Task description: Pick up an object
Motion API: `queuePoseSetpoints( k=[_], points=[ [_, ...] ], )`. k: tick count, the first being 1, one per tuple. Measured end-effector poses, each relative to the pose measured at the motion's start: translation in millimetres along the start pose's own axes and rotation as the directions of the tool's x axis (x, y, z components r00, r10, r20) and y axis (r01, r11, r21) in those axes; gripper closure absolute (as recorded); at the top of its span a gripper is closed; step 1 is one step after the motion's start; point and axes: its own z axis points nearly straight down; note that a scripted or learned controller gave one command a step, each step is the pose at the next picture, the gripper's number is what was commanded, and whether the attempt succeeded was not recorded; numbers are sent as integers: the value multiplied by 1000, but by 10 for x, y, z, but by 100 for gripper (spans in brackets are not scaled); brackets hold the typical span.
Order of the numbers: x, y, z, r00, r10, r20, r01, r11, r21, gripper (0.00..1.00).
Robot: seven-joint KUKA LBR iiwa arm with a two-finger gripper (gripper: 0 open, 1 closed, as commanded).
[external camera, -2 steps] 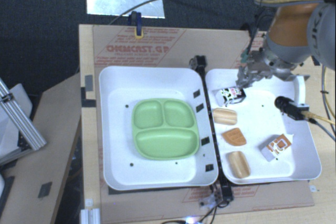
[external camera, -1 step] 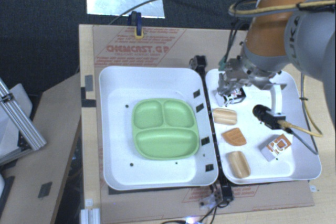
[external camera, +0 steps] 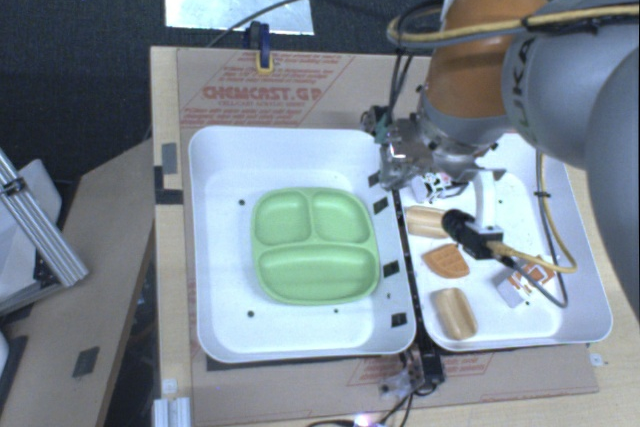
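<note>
Honestly, this looks like early days for the pick, nothing is visibly lifted yet. The arm (external camera: 560, 65) is bent down over the top-left corner of the right bin (external camera: 578, 300), close to the wall it shares with the left bin (external camera: 225, 215). The jaws sit tucked under the wrist there, so I can't tell how wide they are or whether they've got anything. Candidates all lie in the right bin: a pale tan roll (external camera: 423, 220) just below the wrist, an orange-brown piece (external camera: 446, 263) near it, a tan loaf-shaped piece (external camera: 455, 313) further toward the front, and a small grey and orange thing (external camera: 514, 287) off to the side. All of them look to be resting flat on the bin floor. The left bin just holds a green divided plate (external camera: 315, 245), well apart from the arm. My guess is the roll is the target since it's closest. So what's left is pretty much everything: get onto it, close, lift.
</note>
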Motion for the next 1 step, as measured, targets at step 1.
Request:
queuePoseSetpoints(
  k=[1],
  points=[
    [498,-144,-51,1000,1,1,-1,1000,0,100]
  ],
)
